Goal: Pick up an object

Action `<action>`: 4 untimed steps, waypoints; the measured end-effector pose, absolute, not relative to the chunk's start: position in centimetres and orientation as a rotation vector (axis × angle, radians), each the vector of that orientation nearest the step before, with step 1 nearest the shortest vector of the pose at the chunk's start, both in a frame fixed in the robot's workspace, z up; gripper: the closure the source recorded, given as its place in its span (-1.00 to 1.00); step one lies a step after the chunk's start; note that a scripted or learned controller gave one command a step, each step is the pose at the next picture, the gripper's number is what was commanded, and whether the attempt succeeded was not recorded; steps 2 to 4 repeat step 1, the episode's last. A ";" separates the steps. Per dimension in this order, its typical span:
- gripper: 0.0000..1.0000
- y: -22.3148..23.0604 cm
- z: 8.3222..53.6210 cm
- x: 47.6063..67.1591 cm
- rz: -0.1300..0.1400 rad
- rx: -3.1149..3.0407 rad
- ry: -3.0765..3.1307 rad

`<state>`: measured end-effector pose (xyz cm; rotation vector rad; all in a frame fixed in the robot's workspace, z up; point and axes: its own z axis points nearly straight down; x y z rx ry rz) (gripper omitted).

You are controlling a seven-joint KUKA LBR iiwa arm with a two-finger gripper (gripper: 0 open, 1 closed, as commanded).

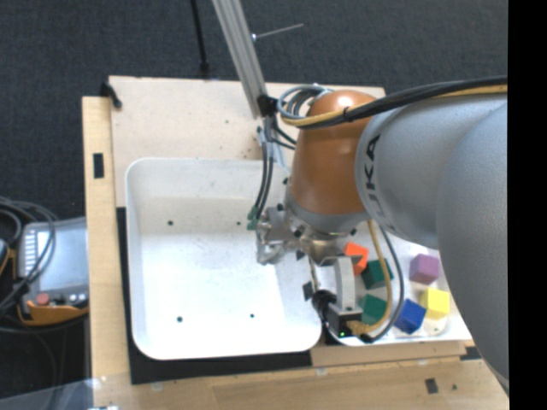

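Poised over the seam between two bins – pick seemingly not yet made.
Parked with the gripper (275,244) above the left bin's (162,178) inner edge; cannot tell whether spread or closed. Best to shift toward the right bin (444,338), choose a block with free sides – say the purple block (425,268) – and descend straight, centred. Counted there: one orange block (355,251), two green blocks (373,273), one purple, one yellow block (437,301), one blue block (411,316).

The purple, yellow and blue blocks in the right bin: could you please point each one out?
purple block (425,268), camera view, on its top face.
yellow block (437,302), camera view, middle of its top face.
blue block (411,316), camera view, on its visible top.
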<state>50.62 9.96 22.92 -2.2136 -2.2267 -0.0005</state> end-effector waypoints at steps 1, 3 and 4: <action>-1.00 9.9 22.9 50.7 -0.002 -2.220 -2.221; -1.00 9.9 22.9 50.7 -0.002 -2.220 -2.221; -1.00 9.9 22.9 50.7 -0.002 -2.220 -2.221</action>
